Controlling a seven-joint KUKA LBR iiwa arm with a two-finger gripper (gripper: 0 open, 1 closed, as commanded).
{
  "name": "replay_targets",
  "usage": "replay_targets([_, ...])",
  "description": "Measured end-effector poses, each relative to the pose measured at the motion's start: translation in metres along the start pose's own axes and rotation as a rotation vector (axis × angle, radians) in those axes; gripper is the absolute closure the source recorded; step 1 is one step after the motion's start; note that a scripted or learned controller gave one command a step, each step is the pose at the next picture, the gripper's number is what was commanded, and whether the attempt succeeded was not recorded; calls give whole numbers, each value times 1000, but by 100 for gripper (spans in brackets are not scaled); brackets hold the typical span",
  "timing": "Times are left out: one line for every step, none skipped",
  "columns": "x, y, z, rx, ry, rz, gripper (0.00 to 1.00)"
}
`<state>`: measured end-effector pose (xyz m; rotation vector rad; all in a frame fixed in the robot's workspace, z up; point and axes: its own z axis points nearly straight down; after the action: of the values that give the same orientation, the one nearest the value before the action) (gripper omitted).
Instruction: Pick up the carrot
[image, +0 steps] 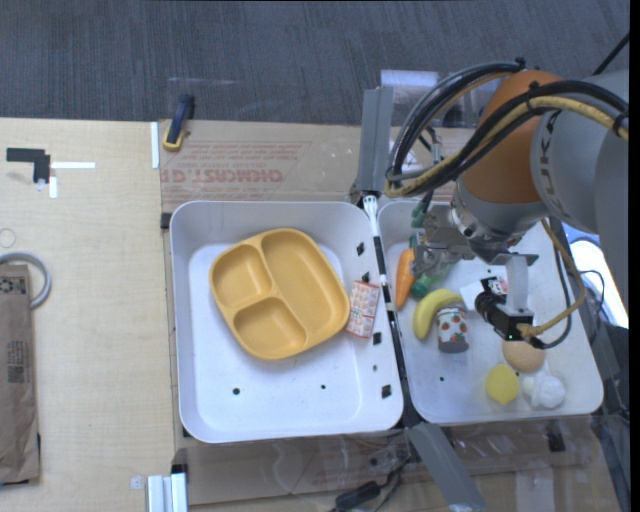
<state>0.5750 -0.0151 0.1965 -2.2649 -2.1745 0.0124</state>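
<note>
Carrot (404, 277) upright by bin wall — hand (437, 257) just beside.

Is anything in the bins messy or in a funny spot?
Nothing is spilled or broken. One small oddity: the little box in the left bin leans against the yellow plate instead of lying flat. The carrot lies by the right bin's left wall, beside the banana.

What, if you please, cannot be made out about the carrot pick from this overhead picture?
- Gripper: camera view; the grey arm's wrist and black cables overhang it, so its state is unreadable.
- Orange carrot: its right side is crowded by gripper hardware; contact cannot be told.
- Small printed jar beside the yellow banana: label too small to read.
</note>
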Motion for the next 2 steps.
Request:
replay_targets([-21,80,-13,-5,1,-121,100])
replay_targets([-80,87,-72,-6,0,-201,100])
